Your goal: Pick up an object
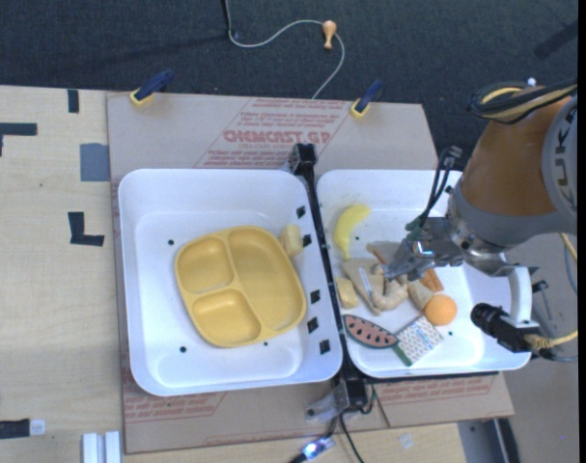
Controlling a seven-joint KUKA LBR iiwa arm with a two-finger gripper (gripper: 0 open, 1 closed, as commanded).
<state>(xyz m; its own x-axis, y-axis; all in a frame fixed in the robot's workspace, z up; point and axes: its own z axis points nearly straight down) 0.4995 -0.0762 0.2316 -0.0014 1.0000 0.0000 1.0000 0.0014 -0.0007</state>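
Two-finger gripper (405, 266) of the grey arm with an orange band (519, 177), lowered into the right shallow white bin (486, 353) near its middle; the fingertips sit among the heap of small objects there, and whether the jaws are parted or closed, or have hold of anything, cannot be told from this slanted overhead view. Directly beneath and beside the fingertips lie several pale beige, bone-like pieces (381, 292), clustered toward the bin's left wall. Just to the lower right of the gripper rests a small orange ball-shaped fruit (440, 311), touching or nearly touching a thin orange carrot-like piece (431, 282) above it. Toward the bin's front edge lie a red watermelon-slice toy with dark seeds (370, 335) and, just beside it on the right, a small patterned square packet (419, 340). Toward the bin's rear left part sits a yellow banana-shaped toy (349, 226), apart from the gripper. A black cylindrical attachment on a white bracket (500, 326) hangs from the wrist over the bin's right front corner. The left shallow white bin (143, 258) carries a yellow plastic divided tray with three compartments (239, 285), lying flat near its centre, with a small pale yellow piece (293, 240) at the tray's upper right edge by the dividing wall. Both bins rest on a brown cardboard sheet (264, 128) held at its rear edge by two blue-and-yellow clamps (152, 87).
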